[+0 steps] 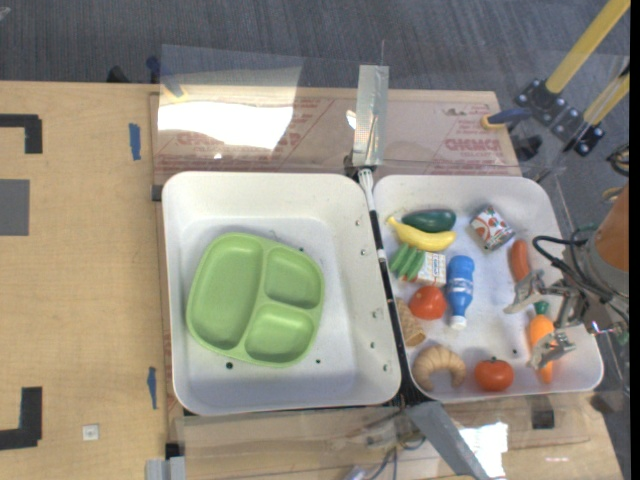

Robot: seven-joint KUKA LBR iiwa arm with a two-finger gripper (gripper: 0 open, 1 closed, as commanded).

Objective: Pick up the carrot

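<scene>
Grey carpet floor [300,13]; wooden bench [70,268]; yellow stand legs [600,28].

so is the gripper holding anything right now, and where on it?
The gripper sits around the carrot, near its upper end, by the right bin's right wall. A firm hold cannot be told.

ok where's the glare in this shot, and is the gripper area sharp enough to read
Camera view: strong white glare sits on the clear sheet behind the left bin, with a smaller bright patch at the bottom edge. The green plate and toys are evenly lit and fairly crisp. The gripper by the carrot is cluttered with cables and soft, so its fingers are hard to read.
</scene>
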